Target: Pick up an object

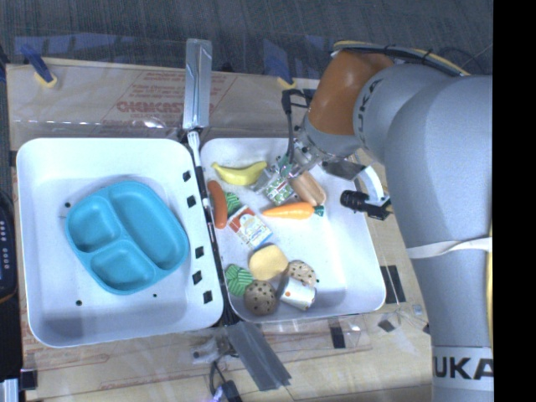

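Note:
The right bin holds several toy foods. A yellow banana lies at its back, with a red sausage along the left wall. An orange carrot and a tan bread roll are in the middle. My gripper is low in the back of this bin. It sits right at a small green-and-white packet, between the banana and the roll. The wrist hides how the gripper meets the packet.
Toward the front lie a small carton, a yellow round piece, two cookies, a green striped item and a small can. The left bin holds a blue divided plate. A divider separates the bins.

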